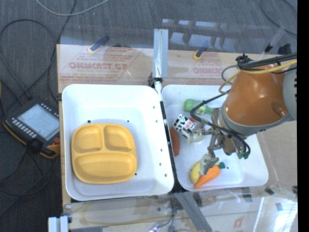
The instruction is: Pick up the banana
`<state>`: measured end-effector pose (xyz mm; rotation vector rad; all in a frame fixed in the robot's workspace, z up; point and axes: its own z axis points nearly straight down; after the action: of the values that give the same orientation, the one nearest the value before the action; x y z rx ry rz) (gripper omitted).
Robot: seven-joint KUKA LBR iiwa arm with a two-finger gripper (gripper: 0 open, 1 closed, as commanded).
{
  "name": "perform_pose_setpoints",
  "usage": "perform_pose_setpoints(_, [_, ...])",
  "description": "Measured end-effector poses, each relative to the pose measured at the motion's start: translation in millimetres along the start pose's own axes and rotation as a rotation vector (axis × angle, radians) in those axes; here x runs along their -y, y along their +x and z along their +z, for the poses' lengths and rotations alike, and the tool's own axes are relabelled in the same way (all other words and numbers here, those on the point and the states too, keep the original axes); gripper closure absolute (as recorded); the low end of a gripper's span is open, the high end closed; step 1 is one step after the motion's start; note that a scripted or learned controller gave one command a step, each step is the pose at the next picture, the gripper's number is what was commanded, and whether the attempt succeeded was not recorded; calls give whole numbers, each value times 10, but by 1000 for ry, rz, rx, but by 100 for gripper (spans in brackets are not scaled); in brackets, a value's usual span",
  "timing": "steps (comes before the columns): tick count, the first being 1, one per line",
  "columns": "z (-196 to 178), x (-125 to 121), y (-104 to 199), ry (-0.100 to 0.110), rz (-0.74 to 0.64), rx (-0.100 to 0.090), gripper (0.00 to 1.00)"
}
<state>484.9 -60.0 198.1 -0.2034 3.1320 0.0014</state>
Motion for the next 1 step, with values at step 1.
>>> perform_pose_setpoints(1, [144,297,-13,-1,247,-2,0])
